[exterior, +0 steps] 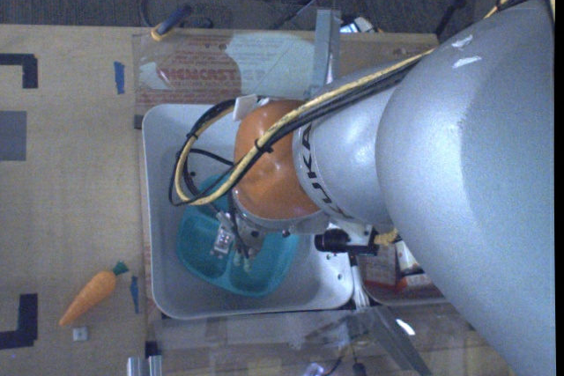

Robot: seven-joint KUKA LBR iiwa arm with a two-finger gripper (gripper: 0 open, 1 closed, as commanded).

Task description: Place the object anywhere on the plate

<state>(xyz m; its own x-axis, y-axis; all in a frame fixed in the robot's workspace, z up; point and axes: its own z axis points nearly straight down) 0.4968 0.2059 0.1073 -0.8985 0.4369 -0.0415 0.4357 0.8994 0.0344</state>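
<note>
A teal plate [198,246] lies in the left white bin [163,189], toward its near side. My gripper [231,249] hangs right over the plate, pointing down at its middle. The arm's orange band [264,163] and grey body hide the plate's right part and much of the bin. Nothing shows on the bare part of the plate, and I cannot make out anything held at the gripper.
An orange toy carrot [88,296] lies on the wooden bench left of the bin, outside it. A yellow-and-black cable [189,156] loops over the bin's left half. In the right bin a red and white item [397,275] peeks out under the arm.
</note>
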